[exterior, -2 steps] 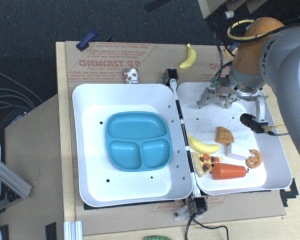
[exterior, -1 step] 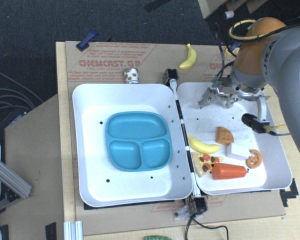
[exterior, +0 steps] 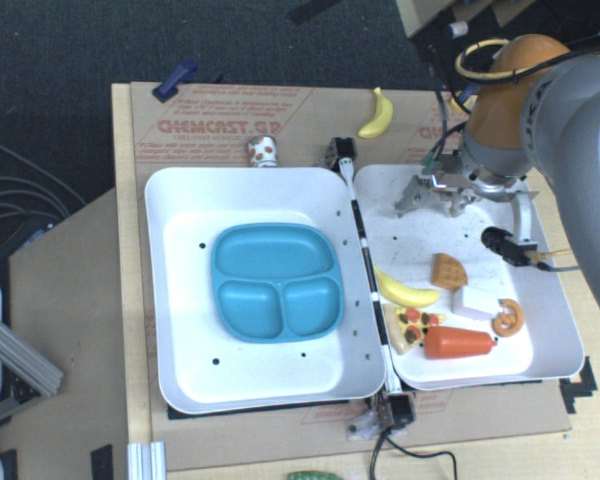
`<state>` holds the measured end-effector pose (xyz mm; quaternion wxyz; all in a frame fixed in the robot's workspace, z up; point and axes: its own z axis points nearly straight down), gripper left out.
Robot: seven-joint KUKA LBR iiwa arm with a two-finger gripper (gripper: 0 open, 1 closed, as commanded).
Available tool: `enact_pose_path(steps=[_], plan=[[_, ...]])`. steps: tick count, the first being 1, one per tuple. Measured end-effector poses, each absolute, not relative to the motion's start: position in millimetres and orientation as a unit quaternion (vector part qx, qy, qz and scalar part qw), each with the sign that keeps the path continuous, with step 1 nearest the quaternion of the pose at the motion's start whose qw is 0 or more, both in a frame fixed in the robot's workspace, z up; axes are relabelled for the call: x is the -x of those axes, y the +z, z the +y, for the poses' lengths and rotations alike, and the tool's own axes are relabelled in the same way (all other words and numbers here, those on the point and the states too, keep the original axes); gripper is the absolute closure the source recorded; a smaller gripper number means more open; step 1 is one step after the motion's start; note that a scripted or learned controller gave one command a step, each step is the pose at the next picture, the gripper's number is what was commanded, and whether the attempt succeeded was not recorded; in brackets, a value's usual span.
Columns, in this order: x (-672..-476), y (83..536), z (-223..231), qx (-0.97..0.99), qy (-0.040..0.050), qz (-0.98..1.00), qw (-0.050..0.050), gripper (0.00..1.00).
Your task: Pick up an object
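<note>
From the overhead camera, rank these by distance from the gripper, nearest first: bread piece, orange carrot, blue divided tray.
Measured from the gripper at the top of the right bin:
1. Bread piece, right bin, just below the gripper.
2. Orange carrot, right bin's lower edge.
3. Blue divided tray, middle of the left bin.

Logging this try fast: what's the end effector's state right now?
End effector: above the far end of the right bin, nothing seen in it; open or closed cannot be told.
</note>
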<state>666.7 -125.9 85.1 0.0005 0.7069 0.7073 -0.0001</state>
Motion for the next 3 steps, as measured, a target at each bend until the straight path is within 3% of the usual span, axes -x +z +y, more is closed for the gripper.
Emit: enact_pose_path(steps=[1,2,3], plan=[[-667.4,95.5,-125.7,-0.707,0.0004,0.707,0.002,1.00],[-667.3,95.3,-125.6,-0.707,0.0003,0.707,0.001,0.00],[-666.3,84.7,-128.3,-0.707,-0.0006,0.707,-0.001,0.00]])
